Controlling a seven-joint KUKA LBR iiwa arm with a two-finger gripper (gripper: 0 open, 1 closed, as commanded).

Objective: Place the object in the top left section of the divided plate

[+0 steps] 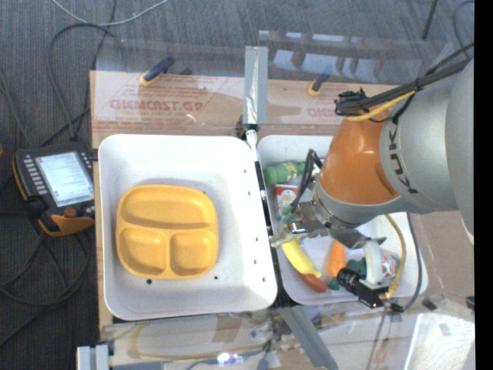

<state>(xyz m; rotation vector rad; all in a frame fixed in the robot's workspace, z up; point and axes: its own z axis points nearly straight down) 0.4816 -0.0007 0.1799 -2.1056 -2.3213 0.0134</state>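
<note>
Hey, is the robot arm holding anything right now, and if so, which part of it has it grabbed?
It cannot be told. The arm's orange band hides the end effector above the right bin, where a banana and carrot lie.

My arm (385,153) is covering the middle and rear of the right bin (412,272), hiding whatever is lying beneath it. My gripper (296,223) is sitting under the wrist, its fingers too obscured to read. The green packet (283,173) and the carrot (336,259) are showing only in part. The picture's right edge is cutting off my arm. The worktop (177,102) label is reading too blurred to make out.
</note>
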